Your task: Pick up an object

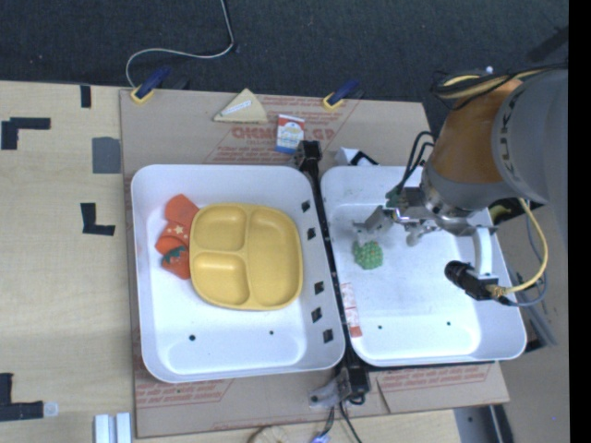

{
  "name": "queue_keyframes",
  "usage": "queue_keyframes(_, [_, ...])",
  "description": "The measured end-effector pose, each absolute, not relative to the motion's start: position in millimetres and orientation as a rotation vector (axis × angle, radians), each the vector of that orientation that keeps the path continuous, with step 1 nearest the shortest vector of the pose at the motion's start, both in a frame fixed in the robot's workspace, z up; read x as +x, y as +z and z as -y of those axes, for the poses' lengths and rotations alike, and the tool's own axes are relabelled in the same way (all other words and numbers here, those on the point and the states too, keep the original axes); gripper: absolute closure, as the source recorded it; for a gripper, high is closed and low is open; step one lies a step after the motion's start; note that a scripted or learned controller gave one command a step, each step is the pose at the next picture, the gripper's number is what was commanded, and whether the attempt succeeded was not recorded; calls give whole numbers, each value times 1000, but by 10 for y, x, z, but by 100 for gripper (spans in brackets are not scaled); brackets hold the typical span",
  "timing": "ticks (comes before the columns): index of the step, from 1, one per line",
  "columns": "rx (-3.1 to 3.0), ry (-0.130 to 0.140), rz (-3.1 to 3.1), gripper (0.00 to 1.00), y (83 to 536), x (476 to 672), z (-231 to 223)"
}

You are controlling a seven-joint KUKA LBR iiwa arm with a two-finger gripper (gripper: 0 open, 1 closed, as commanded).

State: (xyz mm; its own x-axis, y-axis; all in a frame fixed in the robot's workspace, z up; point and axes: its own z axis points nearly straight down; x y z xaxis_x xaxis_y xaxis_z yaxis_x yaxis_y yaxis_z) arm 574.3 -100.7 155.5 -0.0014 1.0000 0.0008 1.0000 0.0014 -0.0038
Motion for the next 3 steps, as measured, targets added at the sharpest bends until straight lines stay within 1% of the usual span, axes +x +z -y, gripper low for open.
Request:
queue_keyframes(1, [-2222,-2,2224,0,863,5606,1024])
queue_keyframes(2, [-2223,-4,2226,0,860,6265,1002])
queue_keyframes(3, [-2223,-2,2225,0,865,5662,1018])
